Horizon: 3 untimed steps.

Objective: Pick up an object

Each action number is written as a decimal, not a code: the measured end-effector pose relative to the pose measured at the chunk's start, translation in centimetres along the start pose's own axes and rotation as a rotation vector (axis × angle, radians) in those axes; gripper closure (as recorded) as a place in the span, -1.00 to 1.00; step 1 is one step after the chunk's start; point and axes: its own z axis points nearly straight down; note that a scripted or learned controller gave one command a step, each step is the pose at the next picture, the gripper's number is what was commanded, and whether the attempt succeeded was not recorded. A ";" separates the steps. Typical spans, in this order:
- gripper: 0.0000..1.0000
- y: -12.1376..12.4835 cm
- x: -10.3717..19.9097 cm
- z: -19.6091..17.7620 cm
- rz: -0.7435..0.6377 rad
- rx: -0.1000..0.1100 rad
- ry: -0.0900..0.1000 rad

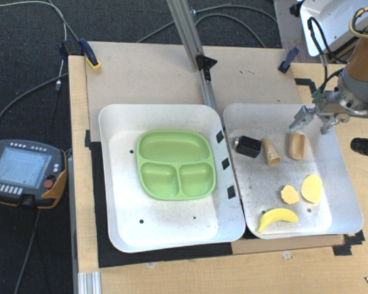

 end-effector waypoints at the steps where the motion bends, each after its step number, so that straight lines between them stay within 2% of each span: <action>1: -1.00 -0.1 0.0 6.4 0.000 0.001 0.001; 2: -1.00 0.0 0.1 10.6 0.000 -0.003 -0.001; 3: 1.00 0.1 0.1 9.2 0.000 -0.008 -0.002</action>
